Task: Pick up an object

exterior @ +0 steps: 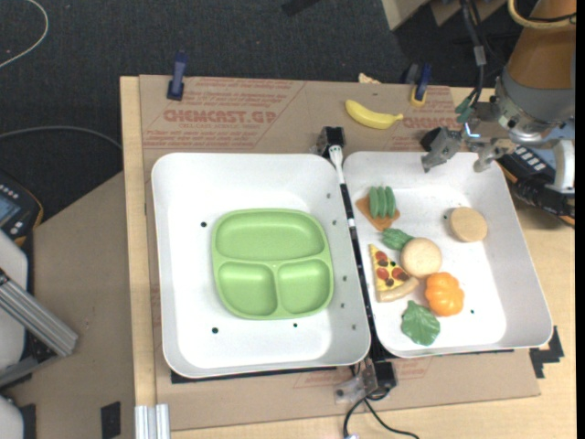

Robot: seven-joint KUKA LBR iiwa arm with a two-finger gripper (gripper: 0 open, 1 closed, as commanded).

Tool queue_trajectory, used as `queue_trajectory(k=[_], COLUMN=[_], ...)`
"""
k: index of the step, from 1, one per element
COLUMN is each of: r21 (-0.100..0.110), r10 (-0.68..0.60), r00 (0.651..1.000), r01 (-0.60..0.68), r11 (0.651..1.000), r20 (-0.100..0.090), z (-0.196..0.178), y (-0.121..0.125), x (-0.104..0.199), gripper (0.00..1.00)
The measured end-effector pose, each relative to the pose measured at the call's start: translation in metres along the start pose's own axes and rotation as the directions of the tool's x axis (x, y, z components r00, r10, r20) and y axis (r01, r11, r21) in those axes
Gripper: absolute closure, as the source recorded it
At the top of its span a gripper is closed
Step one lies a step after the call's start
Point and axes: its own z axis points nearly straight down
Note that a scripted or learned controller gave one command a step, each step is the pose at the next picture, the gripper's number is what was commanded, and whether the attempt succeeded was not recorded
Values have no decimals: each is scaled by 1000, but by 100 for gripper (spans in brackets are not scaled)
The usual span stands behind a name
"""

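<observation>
My gripper (459,152) hangs over the far edge of the right bin (512,318), its two dark fingers spread apart with nothing between them, so it is open. Below it in that bin lie several toy foods: a tan round cookie (467,224), green beans on an orange slab (379,204), a beige ball (421,256), a pizza slice (389,274), an orange pumpkin (443,293) and a green leaf (420,323). The cookie is the nearest to the gripper, a little toward the front.
The left bin (183,199) holds a green divided plate (271,262). A yellow banana (373,115) lies on the cardboard behind the right bin. Blue clamps (176,76) grip the board's far edge. Cables run near the arm at the right.
</observation>
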Motion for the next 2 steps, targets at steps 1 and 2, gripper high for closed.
queue_trajectory(k=[1, 2], r21=[10, -3], r10=[1, 3], r00=[1000, 1000], r01=[-1, -3], r11=[1000, 1000], r20=[-2, -3], z=[151, 113], y=[-22, 23], x=[-4, -89], gripper=[0, 0])
